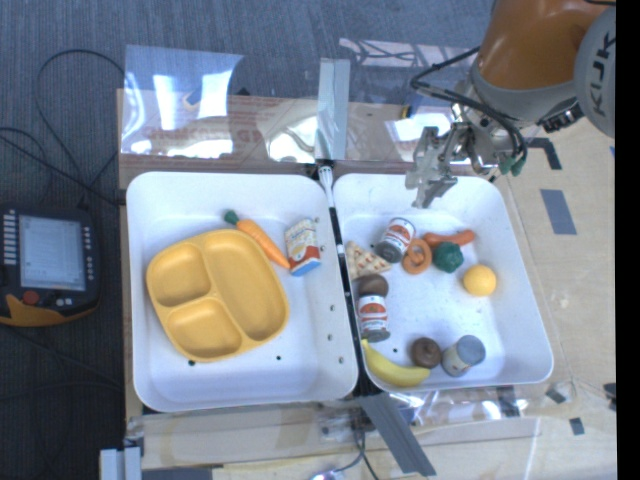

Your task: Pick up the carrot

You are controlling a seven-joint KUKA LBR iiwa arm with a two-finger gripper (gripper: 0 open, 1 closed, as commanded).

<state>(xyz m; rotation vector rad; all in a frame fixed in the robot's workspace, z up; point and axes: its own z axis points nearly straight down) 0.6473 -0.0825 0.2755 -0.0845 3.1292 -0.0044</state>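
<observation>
In the left bin [150, 368] we see the yellow tray [215, 293], with the carrot [262, 241] lying just off its upper right rim, green end up-left, touching or nearly touching it. A small carton [303, 245] sits just right of it, crowding that side. Over the right bin's [520, 358] far edge our gripper [432, 178] hangs, fingers slightly apart and holding nothing, well apart from the carrot.
</observation>
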